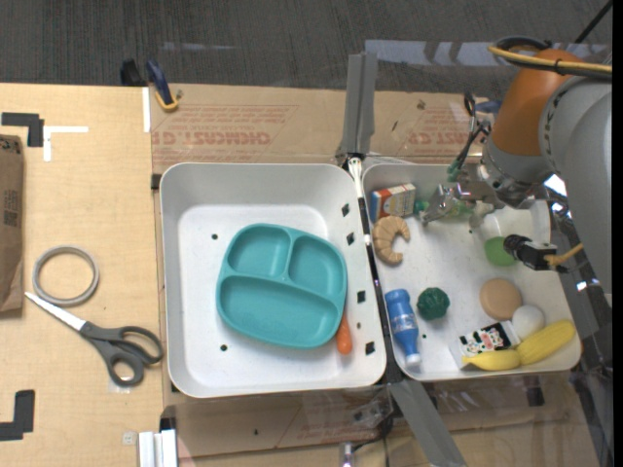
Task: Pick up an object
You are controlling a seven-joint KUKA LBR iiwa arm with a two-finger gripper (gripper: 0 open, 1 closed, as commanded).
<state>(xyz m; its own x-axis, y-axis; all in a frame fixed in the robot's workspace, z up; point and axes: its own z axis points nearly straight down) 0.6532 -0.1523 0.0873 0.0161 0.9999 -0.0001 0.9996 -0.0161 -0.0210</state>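
Your claw (450, 202) hovers over the far end of the right bin (458, 373), near the croissant (391, 236) and the small carton (396, 200). You cannot tell how it is set, and nothing is visibly lifted. By the look of it, the grasp and lift remain.

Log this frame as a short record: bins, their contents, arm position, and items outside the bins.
left bin: teal divided plate; orange carrot-like piece at its lower right edge
right bin: croissant, small carton, blue bottle, dark green ball, green object, tan egg, white egg, banana
arm: over the right bin's upper right
gripper: near the carton, nothing seen held
outside the bins: scissors, tape roll
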